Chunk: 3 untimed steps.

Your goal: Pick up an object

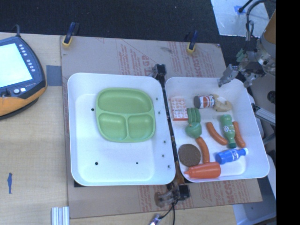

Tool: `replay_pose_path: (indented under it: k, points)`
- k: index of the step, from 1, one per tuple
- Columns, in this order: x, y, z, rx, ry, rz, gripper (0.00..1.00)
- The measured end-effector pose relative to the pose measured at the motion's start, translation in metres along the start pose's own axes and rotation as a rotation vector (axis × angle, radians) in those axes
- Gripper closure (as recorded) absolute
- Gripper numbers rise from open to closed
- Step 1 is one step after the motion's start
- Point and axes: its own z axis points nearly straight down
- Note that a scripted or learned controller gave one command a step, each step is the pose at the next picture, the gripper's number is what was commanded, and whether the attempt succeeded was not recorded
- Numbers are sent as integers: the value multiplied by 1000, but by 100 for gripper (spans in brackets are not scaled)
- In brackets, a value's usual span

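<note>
**Observer:** Brown jar [204, 101] — is that the object you mean to lift?

**Arm:** Possibly. It lies on its side near the far rim of the right bin [253, 170], close to where my claw [236, 77] hovers, above that bin's far right corner. My fingers are spread wide with nothing between them.

**Observer:** Why there?

**Arm:** I judge it the nearest pick. The sausages [216, 133], green bottle [228, 130], blue bottle [231, 155] and orange bottle [203, 171] crowd together lower down. The left bin [82, 170] bears a green divided plate [125, 115], flat and awkward to pinch.
</note>
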Motion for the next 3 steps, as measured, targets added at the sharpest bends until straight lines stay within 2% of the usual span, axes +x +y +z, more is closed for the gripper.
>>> replay_pose_path:
  k: [1,2,3]
  points:
    - [44,-47,96,3,0,-1,0]
    - [75,-93,154,1,0,0,0]
    - [73,-92,144,3,-1,-3,100]
